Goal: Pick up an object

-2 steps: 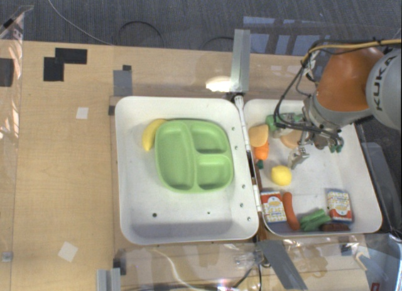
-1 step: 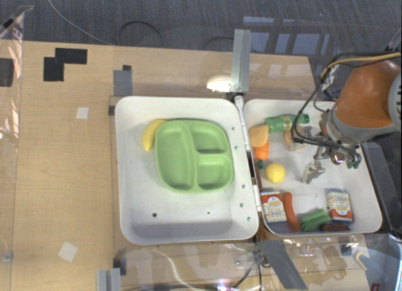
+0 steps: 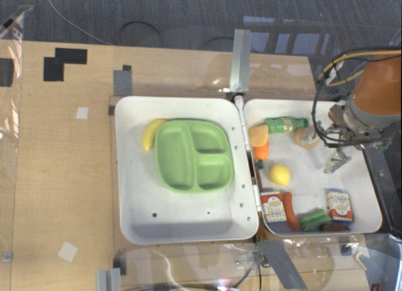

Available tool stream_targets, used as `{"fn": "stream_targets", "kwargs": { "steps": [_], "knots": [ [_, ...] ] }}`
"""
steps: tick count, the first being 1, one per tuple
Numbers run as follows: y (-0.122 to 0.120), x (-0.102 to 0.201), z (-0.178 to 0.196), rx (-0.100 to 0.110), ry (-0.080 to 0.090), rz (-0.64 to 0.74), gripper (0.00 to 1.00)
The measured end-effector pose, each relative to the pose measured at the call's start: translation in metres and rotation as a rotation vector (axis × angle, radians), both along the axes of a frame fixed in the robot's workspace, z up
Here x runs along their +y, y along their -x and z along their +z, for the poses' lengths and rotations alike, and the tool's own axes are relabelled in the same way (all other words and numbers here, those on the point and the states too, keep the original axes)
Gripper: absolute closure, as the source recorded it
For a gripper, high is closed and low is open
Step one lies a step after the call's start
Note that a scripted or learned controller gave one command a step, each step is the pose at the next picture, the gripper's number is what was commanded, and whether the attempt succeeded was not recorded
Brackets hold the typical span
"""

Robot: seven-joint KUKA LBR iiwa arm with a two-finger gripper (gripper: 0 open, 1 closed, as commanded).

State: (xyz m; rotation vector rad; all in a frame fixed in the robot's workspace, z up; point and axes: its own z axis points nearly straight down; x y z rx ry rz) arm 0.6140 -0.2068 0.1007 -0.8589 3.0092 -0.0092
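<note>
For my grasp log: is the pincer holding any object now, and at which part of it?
Nothing is held. The pincer hangs over bare floor of the right bin, with no object between its fingers.

no text, brand or number can be read anywhere. two small cartons in the right bin (image 3: 370, 220) carry printed labels: the red carton (image 3: 273, 207) near the bin's front left shows a pale panel, and the blue carton (image 3: 338, 204) toward the front right shows a light panel with orange marks, but the print on both is too small and blurred to make out. the green bottle (image 3: 286, 124) has a yellow band with no legible lettering.
</note>
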Motion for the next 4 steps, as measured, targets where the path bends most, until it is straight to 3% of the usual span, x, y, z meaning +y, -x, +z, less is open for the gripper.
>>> {"fn": "stream_targets", "kwargs": {
  "steps": [1,2,3,4],
  "knots": [
    [0.01,0.077,-0.011,-0.002,-0.004,0.077,0.0],
    [-0.048,0.121,-0.011,-0.002,0.001,0.205,0.0],
    [-0.052,0.122,0.004,-0.016,0.0,0.204,1.0],
    [0.008,0.06,0.134,-0.003,0.009,0.543,1.0]
  ]
}}
